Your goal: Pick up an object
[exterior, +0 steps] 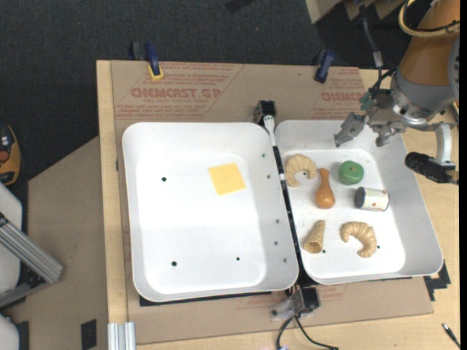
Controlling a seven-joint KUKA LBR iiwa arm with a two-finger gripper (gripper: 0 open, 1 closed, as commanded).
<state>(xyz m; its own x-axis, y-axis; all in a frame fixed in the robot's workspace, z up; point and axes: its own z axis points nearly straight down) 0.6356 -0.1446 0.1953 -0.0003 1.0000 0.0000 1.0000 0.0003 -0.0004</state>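
My gripper [367, 133] hangs open over the far edge of the right bin [427, 228], its two grey fingers spread with nothing between them. Below it in that bin lie a green round piece [351, 171], a white cylinder with a red end [371, 198], an orange drumstick-shaped piece [324, 189], two tan croissants [300, 168] [360, 236] and a tan cone [314, 236]. The green piece is the closest, just in front of the fingers. A flat yellow square [227, 179] lies alone in the left bin [146, 224].
The two bins meet at a black hinge strip [281, 195]. Clamps [153, 59] [324, 64] hold the cardboard base at the far side. The arm's grey and orange body [430, 57] stands over the right bin's far right corner.
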